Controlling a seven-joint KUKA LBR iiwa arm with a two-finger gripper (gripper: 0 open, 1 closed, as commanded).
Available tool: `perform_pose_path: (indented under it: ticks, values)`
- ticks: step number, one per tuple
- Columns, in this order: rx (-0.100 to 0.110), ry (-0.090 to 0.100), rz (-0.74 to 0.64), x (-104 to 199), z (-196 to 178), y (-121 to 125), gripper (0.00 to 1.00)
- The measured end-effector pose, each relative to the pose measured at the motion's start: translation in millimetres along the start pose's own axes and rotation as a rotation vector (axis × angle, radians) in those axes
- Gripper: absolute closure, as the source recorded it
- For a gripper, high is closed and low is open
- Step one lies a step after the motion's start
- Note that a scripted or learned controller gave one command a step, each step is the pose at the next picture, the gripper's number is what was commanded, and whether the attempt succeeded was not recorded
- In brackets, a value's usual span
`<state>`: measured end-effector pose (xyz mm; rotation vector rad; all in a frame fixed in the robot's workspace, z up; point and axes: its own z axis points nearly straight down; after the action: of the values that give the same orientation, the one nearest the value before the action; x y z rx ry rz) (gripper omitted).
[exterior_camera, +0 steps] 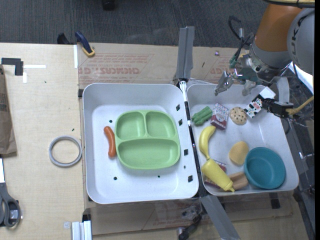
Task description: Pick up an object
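We see the pincer [235, 84] poised over the far edge of the right bin [287, 149], its 2 fingers spread apart and nothing between them, so it is released and empty. The grey arm with its orange band [280, 9] rises behind it toward the upper right.

Just below the pincer, nearest to it, lie a small dark red packet [220, 116] and a round cookie [238, 116], side by side. Right of the pincer and close by sits a small black and white item [255, 106], too small for us to name. Below and left of the pincer we spot a green vegetable [202, 116], and further below that a banana [206, 140] curving down the bin's left side.

Well below the pincer we have a pale yellow lump [239, 153] touching the rim of a teal bowl [265, 167], and at the near edge a yellow squeeze bottle [218, 174] lying across a brown sausage-like piece [239, 180].

Far left of the pincer, the left bin [95, 149] carries a green tray [147, 139] with 3 compartments and an orange hot dog [110, 141] just beside it. Further left still, on the bench [35, 114], rests a grey ring [65, 150].
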<state>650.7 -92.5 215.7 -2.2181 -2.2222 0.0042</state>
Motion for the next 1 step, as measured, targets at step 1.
perform_pose_path:
  ticks: [1]
  values:
    - [-0.001, 0.001, -0.040, -0.2, 125.0, -109.9, 0.00]
